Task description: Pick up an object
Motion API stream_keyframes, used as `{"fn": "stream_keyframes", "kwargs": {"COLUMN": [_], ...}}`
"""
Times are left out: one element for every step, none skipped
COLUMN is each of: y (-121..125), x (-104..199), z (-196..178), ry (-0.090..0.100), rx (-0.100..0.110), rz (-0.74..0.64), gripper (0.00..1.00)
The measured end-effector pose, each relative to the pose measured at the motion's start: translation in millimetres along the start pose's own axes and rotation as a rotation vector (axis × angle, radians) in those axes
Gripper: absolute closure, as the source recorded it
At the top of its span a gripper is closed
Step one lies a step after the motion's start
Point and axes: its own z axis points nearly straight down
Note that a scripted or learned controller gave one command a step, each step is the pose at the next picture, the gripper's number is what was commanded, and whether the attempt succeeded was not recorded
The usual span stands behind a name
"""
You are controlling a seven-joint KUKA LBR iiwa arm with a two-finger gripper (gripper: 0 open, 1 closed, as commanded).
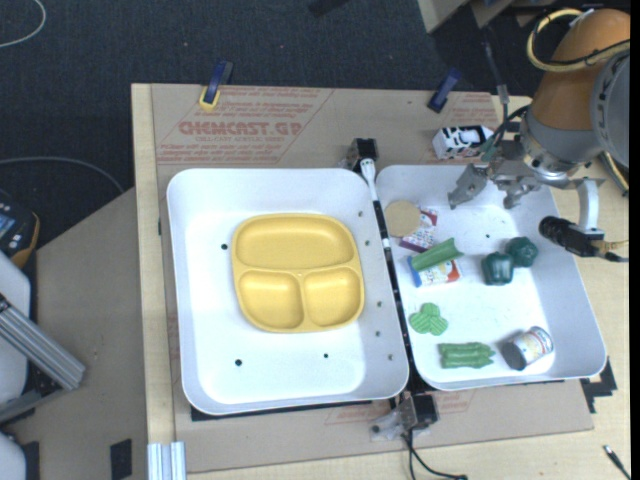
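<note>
cardboard bench [160, 268], left bin [200, 288] holding yellow plate [298, 271], right bin [570, 298] toys

The grey gripper [490, 186] hangs under an orange band [585, 43] on the arm. Just behind it lies a black-and-white patterned object [462, 140]. Below it, in the white right bin [570, 278], sit two dark green pieces [508, 260], a green stick [434, 257] over a red-and-white packet [425, 240], a light green leaf shape [429, 320], a green block [466, 355] and a silver can [528, 347]. Far to its left, a yellow divided tray [297, 269] fills the white left bin [200, 298].
</note>
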Motion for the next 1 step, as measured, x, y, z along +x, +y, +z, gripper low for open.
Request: {"fn": "stream_keyframes", "kwargs": {"y": [5.4], "x": [-3.8], "z": [60.2], "ry": [0.001], "rx": [0.001], "rz": [-0.002], "gripper": [0.0]}}
